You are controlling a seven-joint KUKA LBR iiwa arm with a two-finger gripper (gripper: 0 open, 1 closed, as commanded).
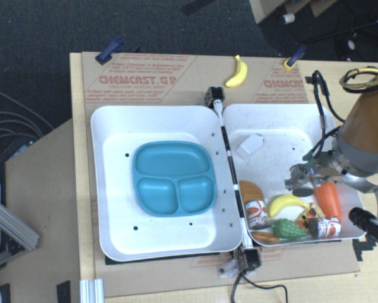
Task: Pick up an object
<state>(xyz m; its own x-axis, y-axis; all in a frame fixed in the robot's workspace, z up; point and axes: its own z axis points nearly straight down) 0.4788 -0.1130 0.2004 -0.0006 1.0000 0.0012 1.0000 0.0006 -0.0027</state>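
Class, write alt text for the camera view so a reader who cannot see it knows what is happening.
A robot arm's gripper hovers low over toy food piled in the right white bin, near a carrot and a banana. The left white bin holds a blue divided plate.

Robotics lab setting. Worktop covered with printed protective sheet, clamped at rear by blue clamps. Two white bins fixed side by side. Loose cables on dark carpet. Grey industrial arm at right.
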